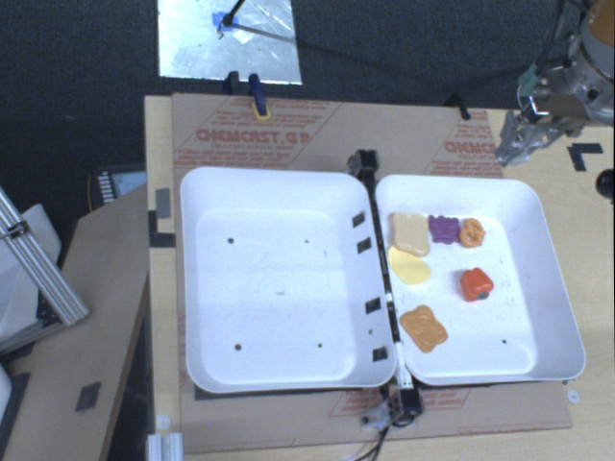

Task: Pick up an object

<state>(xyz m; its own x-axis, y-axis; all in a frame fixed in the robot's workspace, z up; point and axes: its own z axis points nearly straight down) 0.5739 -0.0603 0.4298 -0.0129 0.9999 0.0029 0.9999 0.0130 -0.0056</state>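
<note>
The right bin holds several small items: a beige bread slice, a purple piece, an orange ring-shaped piece, a yellow round piece, a red pepper and an orange-brown piece. My gripper hangs above the bench just beyond the right bin's far right corner, apart from all the items. Nothing shows between its fingers.
The left bin lies beside the right one, joined by a black hinge strip. A shiny metal sheet lies at the back. An aluminium frame piece stands at the left edge.
</note>
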